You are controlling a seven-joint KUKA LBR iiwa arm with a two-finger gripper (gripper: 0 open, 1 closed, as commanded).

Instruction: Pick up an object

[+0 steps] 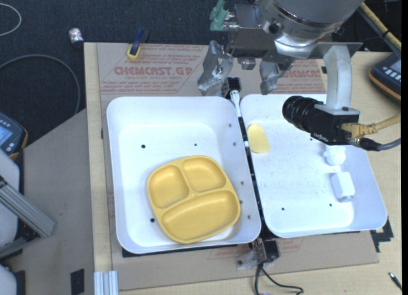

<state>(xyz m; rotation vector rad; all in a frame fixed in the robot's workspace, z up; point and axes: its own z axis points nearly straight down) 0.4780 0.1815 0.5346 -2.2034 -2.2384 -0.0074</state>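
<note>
My gripper (241, 78) hangs above the far edge of the bins, over the seam between them. Its two metal fingers (212, 74) are spread wide apart with nothing between them. A yellow divided plate (193, 198) lies flat in the left bin (127, 134), toward its front. In the right bin (306, 217), a small pale yellow piece (257, 138) rests close to the seam, just below the gripper. Two small white objects (342, 184) lie near that bin's right side.
A black camera (311, 118) on a white bracket sticks out over the right bin's far part. A blue and yellow tool (136, 45) lies on the cardboard behind the left bin. Cables run along the dark floor at left.
</note>
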